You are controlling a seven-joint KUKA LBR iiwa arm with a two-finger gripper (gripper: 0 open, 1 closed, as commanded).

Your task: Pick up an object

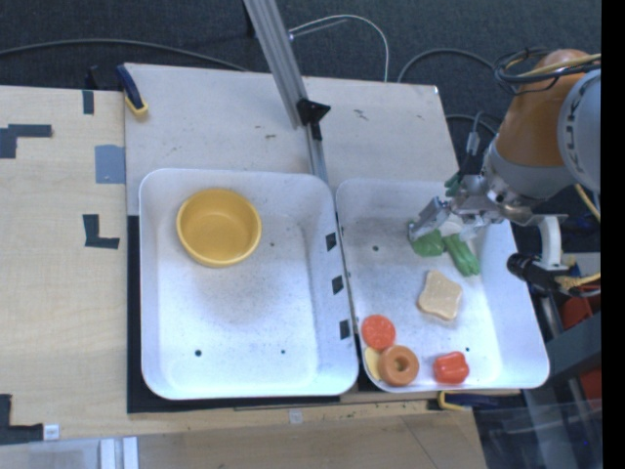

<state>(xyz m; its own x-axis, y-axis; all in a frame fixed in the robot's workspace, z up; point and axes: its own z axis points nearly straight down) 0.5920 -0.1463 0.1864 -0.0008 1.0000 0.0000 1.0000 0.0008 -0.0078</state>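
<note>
Hand (437,227) sits low in the right bin (518,360), over the green vegetable (457,253); grip state cannot be determined. Recommend centring on the vegetable, closing firmly, then lifting straight, avoiding the bread slice (440,295) nearby.

Beneath me lies a pale wooden bench (59,262) marked with grey tape patches (109,163). Behind it, dark carpet (410,8) carries looping cables (342,27), and a slanted metal pole (278,52) rises overhead.
</note>
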